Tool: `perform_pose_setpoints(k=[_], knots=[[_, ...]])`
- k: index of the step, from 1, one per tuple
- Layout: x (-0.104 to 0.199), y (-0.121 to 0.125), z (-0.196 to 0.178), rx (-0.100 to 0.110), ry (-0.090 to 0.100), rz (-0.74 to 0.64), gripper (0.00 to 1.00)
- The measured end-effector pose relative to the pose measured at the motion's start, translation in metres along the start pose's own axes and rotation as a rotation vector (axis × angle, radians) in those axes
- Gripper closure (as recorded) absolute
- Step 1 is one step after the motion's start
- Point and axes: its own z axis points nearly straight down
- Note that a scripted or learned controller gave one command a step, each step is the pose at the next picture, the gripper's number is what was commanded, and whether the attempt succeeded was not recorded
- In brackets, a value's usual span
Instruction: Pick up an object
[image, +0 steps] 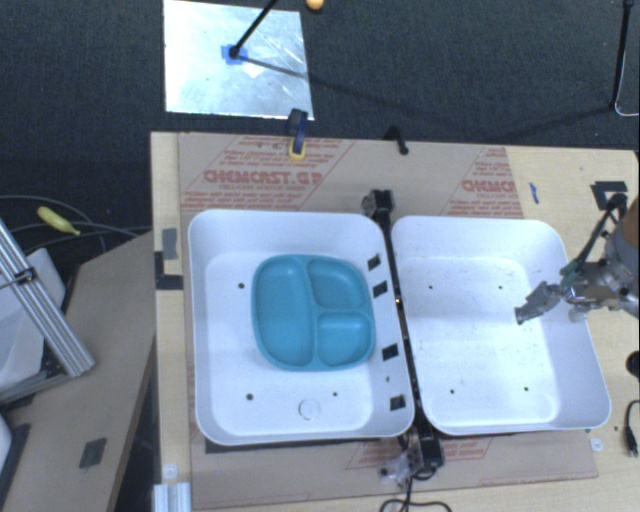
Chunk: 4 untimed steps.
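A blue divided plate (312, 311) lies in the middle of the left bin (215, 250). A small white round piece (307, 408) lies near that bin's front wall. My gripper (538, 300) reaches in from the right, over the right-hand part of the right bin (480, 235). It is far from the plate, and I see nothing in it.
A black divider with clips (390, 300) runs between the two bins. Both bins rest on a cardboard sheet (260, 175) on the bench. A shiny metal sheet (240, 60) lies beyond the bench's far edge. Aluminium framing (35, 310) stands at the left.
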Motion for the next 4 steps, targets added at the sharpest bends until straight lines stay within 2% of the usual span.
perform_pose_setpoints(k=[1, 2, 3, 4], knots=[[-0.034, -0.021, 0.133, 0.013, 0.003, 0.006, 0.0], [0.051, 0.081, 0.148, -0.006, 0.004, -0.011, 0.0], [0.03, 0.061, 0.148, 0.001, 0.0, 0.003, 0.0], [-0.003, 0.033, 0.148, 0.002, 0.0, 0.005, 0.0]])
